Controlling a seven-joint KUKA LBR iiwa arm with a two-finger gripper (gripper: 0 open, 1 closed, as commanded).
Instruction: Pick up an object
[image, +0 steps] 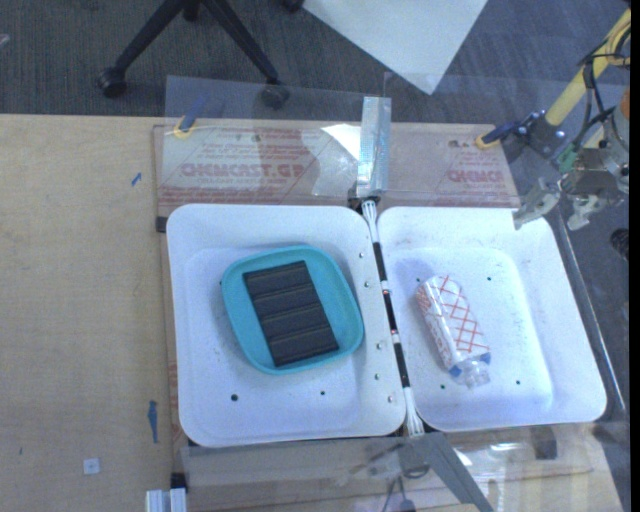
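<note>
Two bins: left (200, 400) holds a teal tray (235, 330); right (540, 380), a bottle (452, 318).

Teal plate (235, 325) — red-checked white packet (452, 318)

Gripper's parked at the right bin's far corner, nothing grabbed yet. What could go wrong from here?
1. The bottle in the right bin lies on its side, skewed; being round, it may roll or slip out of a pinch.
2. The teal tray in the left bin is wide and flat, probably too broad to grip across.
3. The gripper sits at the bin's rim and could clip it while descending.
</note>
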